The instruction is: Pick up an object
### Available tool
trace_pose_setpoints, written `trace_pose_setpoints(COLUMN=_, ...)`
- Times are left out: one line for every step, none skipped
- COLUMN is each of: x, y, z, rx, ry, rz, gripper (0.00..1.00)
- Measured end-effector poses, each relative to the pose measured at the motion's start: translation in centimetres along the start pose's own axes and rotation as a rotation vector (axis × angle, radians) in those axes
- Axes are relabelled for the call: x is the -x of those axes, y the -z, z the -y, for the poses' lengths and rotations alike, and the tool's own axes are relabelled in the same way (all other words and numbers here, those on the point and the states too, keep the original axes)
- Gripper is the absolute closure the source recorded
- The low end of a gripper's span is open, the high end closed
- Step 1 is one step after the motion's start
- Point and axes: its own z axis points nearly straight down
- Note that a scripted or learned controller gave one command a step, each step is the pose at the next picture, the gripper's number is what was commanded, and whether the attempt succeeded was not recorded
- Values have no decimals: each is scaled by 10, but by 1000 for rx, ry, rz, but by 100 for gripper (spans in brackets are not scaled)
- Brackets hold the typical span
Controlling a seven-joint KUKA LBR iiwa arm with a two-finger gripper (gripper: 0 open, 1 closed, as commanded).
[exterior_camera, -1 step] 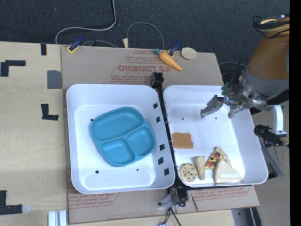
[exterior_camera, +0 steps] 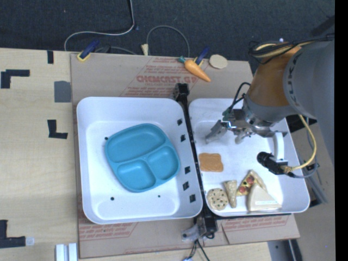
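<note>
I see my two-finger gripper spread wide, nothing between its fingers, over the right white bin, flat tan toast square just nearer, round chocolate-chip cookie and pizza wedge beyond, blue divided plate in the left bin

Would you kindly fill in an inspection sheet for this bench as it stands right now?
Surface: cardboard sheet on a wooden bench, bearing a left bin and a right bin side by side.
Job's things: right bin holds a toast slice, a cookie, a pizza slice and a sandwich wedge; left bin holds a blue divided plate.
Clutter: toy carrot and a pale disc on the cardboard behind the bins.
Grippers: gripper over the right bin, fingers spread, nothing between them.
Cables: white cable behind the bench; yellow cable on the arm.
Surroundings: dark floor.
</note>
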Motion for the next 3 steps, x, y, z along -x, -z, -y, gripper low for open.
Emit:
trace_pose_setpoints(x=0, y=-64, z=43, rx=12, ry=-3, rz=4, gripper=0)
trace_pose_setpoints(x=1, y=-50, z=41, rx=13, ry=-4, rz=4, gripper=100)
trace_pose_setpoints(x=-45, y=65, z=30, rx=18, ry=4, rz=0, gripper=100)
